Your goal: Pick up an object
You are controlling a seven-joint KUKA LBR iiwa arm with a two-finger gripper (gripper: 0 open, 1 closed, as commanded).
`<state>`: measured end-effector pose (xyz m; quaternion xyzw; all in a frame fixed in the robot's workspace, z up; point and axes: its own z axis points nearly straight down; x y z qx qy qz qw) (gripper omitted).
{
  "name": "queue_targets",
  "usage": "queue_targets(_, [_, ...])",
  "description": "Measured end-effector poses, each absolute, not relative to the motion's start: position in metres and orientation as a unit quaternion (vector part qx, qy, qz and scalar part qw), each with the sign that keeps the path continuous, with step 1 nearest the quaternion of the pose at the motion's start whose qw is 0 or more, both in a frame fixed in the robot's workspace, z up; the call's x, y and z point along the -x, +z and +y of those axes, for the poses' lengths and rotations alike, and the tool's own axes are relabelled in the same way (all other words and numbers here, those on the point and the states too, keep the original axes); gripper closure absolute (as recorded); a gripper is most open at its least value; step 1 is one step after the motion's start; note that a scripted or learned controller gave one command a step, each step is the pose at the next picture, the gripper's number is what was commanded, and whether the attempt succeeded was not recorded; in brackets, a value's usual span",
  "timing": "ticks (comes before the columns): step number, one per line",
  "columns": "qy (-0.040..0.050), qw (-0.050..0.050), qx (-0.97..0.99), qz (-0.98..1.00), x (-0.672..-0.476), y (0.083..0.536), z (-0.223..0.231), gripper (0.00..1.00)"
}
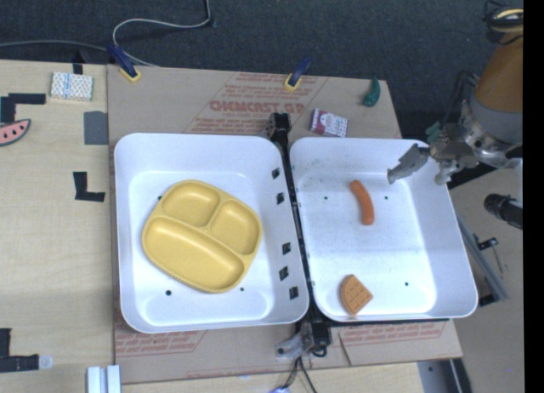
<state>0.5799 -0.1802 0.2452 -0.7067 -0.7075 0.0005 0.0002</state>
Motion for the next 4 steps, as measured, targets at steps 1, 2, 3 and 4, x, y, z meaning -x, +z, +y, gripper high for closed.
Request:
queue_targets(1, [0.0009, 0.002, 0.707, -0.707, -0.583, 0.117, -0.185, 0.00])
queue_targets(2, [-0.0009, -0.002, 0.707, -0.708, -0.553, 0.087, -0.191, 0.00])
queue_targets(3, [-0.0018, 0.000, 0.706, -0.708, -0.607, 0.087, -0.221, 0.00])
queue_targets(4, [0.0042, 0.004, 0.705, -0.709, -0.664, 0.085, -0.206, 0.00])
